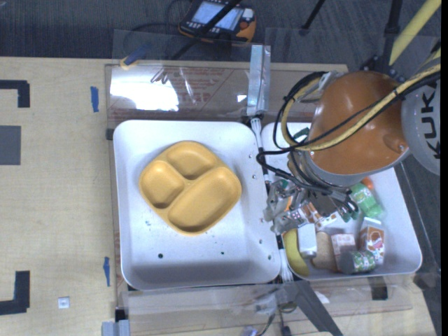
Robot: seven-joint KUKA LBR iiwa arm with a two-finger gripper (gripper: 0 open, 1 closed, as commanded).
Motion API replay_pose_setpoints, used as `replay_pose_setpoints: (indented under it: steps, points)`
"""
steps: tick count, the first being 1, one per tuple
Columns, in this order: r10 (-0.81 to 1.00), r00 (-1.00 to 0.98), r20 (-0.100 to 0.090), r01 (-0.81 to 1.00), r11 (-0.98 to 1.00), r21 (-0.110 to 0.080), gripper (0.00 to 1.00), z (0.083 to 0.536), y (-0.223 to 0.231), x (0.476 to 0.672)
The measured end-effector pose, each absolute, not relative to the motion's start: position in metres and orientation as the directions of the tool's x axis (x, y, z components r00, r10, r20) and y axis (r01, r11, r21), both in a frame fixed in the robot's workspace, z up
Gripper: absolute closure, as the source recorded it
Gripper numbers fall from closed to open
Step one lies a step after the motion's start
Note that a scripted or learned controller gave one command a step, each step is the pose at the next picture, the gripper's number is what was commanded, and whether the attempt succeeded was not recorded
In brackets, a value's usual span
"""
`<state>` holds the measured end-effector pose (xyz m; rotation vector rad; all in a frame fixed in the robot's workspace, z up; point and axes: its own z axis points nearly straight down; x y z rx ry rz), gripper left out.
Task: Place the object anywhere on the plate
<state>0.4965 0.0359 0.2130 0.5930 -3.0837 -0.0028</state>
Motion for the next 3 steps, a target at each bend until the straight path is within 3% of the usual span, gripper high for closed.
replay_pose_setpoints:
  steps: [1,2,3]
  points:
    - [-0.354,-0.935,-0.001,-0.354,0.935,0.002,1.0,0.24,0.064,0.561]
    - [-0.449,-0.893,0.001,-0.449,0.893,0.002,1.0,0.225,0.038,0.495]
    - [-0.672,-0.741,-0.007,-0.672,0.741,-0.001,1.0,0.27,0.045,0.621]
